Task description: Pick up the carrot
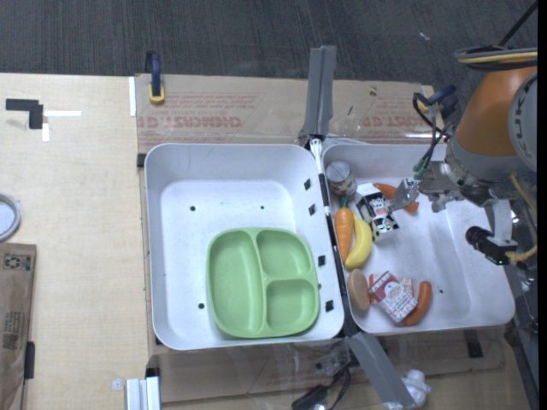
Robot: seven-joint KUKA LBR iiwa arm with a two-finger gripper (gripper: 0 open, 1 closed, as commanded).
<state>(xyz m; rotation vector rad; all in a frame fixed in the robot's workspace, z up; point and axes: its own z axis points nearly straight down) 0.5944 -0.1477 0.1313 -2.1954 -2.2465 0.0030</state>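
Orange carrot (344,230) lies in right bin (453,310), against its left wall, touching banana (361,243) on banana's left. Looks toy-like: probably light, stiff, smooth, slippery. Best grasp across thick middle. Gripper (425,186) right of banana, up-bin; grip state: cannot tell.

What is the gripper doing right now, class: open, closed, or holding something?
Gripper: over the right bin; open or closed cannot be told. The carrot lies against the bin's left wall beside the banana, apart from the gripper.
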